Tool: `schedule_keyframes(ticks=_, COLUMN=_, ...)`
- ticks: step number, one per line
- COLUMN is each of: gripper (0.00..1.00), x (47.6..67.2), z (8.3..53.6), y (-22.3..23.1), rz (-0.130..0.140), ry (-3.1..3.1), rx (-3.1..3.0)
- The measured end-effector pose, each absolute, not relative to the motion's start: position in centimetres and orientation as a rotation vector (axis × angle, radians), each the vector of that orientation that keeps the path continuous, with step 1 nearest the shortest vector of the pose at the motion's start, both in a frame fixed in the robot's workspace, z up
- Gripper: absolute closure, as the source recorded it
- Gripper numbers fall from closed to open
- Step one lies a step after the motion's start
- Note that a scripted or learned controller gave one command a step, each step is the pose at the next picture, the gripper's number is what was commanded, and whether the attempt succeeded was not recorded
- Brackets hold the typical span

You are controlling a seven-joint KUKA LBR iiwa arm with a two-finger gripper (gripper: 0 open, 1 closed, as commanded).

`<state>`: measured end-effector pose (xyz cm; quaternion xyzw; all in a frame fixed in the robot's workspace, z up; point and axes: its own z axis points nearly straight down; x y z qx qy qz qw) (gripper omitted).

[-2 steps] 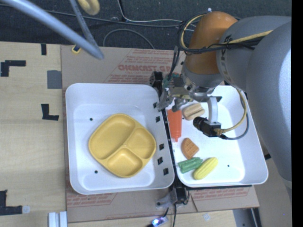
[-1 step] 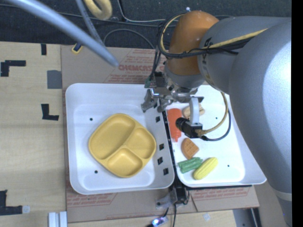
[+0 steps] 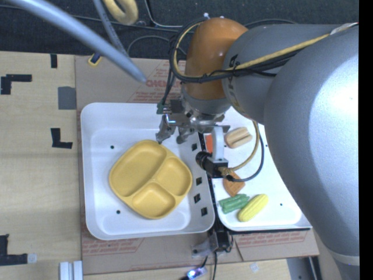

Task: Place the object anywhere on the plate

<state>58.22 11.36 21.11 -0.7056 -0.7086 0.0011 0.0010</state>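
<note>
Our gripper hovers just beyond the yellow plate's far rim; finger state unclear. We should release only over a compartment.

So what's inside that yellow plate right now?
Nothing that I can see: the yellow plate has three bare sections. The gripper hangs at its upper edge. The toy corn and other toy foods lie in the right bin, partly hidden by the arm.

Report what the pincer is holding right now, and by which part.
Cannot be told. The pincer sits under the wrist above the left bin, near the far edge of the plate, and nothing visible sits in it from this angle.
</note>
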Motion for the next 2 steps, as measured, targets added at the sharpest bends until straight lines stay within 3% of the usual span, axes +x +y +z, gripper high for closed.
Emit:
schedule_keyframes(ticks=1, gripper=1.00, x=57.15, z=22.29, y=11.67, rz=0.002, ry=-2.222, rx=-2.218)
schedule_keyframes(ticks=2, gripper=0.00, x=57.18, z=22.34, y=11.69, rz=0.001, ry=-2.223, rx=-2.218)
